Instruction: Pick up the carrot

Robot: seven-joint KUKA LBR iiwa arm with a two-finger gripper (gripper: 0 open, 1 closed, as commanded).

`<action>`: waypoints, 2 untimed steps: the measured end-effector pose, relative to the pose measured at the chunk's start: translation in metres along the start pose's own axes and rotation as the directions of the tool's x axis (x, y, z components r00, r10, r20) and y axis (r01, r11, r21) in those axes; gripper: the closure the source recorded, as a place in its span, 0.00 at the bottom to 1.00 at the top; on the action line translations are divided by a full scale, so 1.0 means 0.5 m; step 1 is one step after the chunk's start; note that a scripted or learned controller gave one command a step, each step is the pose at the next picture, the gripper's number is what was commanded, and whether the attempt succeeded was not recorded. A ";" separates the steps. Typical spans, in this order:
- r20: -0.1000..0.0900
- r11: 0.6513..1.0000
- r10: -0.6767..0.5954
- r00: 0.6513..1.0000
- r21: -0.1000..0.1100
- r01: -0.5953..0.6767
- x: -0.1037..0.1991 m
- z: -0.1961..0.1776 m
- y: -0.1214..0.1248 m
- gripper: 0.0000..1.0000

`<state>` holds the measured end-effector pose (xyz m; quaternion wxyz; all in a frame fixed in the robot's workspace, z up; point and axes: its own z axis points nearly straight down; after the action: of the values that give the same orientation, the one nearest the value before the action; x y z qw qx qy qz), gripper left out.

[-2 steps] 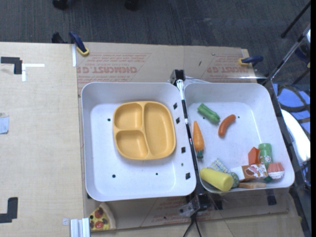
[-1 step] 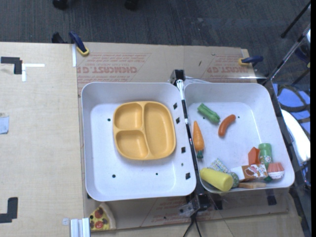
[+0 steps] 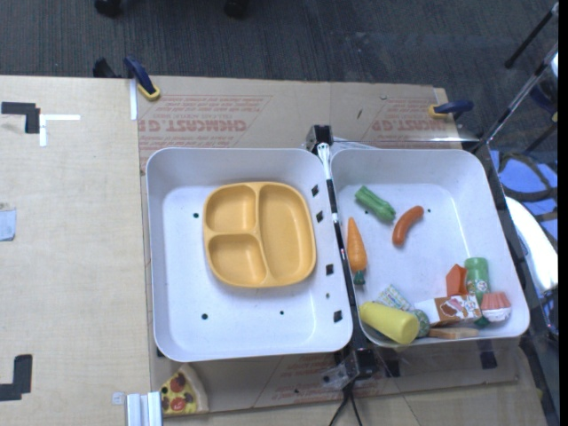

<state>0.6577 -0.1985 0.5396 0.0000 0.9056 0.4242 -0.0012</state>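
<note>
The carrot (image 3: 356, 248) is orange with a small green top. It lies along the left wall of the right bin (image 3: 444, 171), tip toward the far side and green end toward the near side. A green pickle-like piece (image 3: 374, 203) lies just beyond it and a red-orange sausage (image 3: 407, 224) lies to its right.
The left bin (image 3: 169, 264) holds a yellow three-part plate (image 3: 260, 234). In the right bin's near corner sit a yellow cylinder (image 3: 390, 321), a green bottle (image 3: 477, 275), a red carton (image 3: 458, 307) and other small food toys. A pizza slice toy (image 3: 180, 392) lies on the bench in front.
</note>
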 end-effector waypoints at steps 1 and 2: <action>0.001 0.998 -0.068 0.998 0.002 0.068 0.008 0.001 -0.005 0.00; 0.001 0.983 -0.182 0.983 0.002 0.182 0.033 0.000 -0.022 0.00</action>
<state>0.6599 -0.1788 0.5395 -0.0007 0.8631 0.5051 -0.0019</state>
